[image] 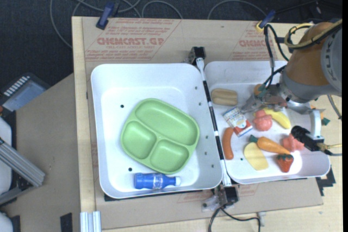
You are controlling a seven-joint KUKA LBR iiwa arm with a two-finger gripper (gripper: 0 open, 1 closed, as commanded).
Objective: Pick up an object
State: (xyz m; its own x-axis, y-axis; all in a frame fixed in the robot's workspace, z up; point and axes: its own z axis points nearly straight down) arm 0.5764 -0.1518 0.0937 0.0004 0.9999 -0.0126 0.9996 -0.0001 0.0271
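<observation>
Pincer low over the right bin, toward its far right corner. Cannot tell how far open, nor whether anything is in its grasp. Just beside it, nearer the front, a pink ball touching a yellow banana. Left of it, by the bin's far left edge, a tan bread roll, with a small packet in front. Along the left edge, a red sausage. Crowded toward the front right corner: a carrot, a yellow wedge, a red strawberry. Grey arm overhanging the right edge. Well apart, in the left bin, a green divided plate at the middle and a blue bottle lying along the front edge.
</observation>
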